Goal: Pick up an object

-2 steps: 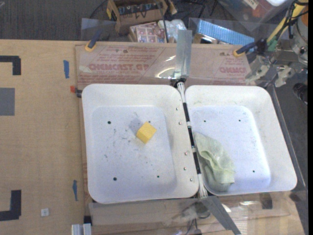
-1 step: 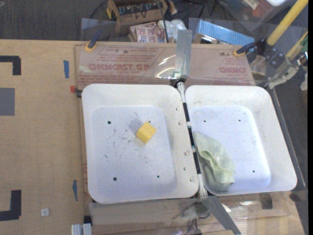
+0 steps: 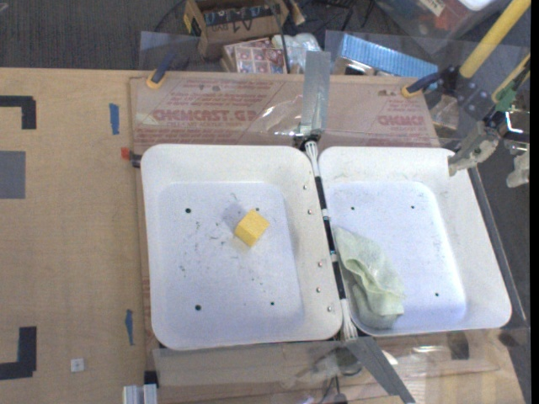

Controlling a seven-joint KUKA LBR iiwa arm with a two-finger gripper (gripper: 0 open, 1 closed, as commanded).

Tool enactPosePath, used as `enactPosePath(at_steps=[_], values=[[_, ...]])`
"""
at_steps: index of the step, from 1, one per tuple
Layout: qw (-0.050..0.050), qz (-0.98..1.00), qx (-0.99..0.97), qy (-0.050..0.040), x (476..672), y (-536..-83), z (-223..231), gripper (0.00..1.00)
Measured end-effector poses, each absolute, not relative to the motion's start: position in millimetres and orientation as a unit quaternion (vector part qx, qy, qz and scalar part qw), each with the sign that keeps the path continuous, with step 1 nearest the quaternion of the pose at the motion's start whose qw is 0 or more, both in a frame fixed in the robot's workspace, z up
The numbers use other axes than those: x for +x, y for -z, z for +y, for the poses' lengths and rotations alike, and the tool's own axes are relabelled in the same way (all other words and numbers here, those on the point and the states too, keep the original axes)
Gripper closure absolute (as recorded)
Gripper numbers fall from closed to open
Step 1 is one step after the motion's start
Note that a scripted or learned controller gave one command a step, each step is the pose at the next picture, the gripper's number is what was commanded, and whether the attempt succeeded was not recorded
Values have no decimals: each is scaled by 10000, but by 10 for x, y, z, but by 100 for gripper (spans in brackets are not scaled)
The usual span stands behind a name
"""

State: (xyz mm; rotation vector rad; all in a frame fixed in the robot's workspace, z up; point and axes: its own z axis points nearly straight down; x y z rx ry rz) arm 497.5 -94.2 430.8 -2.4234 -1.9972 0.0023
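Camera view: yellow block (image 3: pixel 251 227) lies near the middle of the left bin (image 3: pixel 168 175). A pale green cloth (image 3: pixel 370 278) sits crumpled in the right bin (image 3: pixel 472 225), against the wall nearest the left bin. Gripper state: cannot tell.

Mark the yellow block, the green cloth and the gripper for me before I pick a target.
yellow block (image 3: pixel 252 227): camera view, on its top face, in the left bin.
green cloth (image 3: pixel 373 278): camera view, on its crumpled middle, in the right bin.
gripper (image 3: pixel 472 151): camera view, at its fingertips, over the right bin's far right corner.
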Motion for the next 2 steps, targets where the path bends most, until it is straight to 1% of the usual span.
enactPosePath(at_steps=[1,2], values=[[7,-5260,-8505,-10,4806,-4352,-527,0],[7,-3803,-9248,-13,4805,-4341,-155,0]])
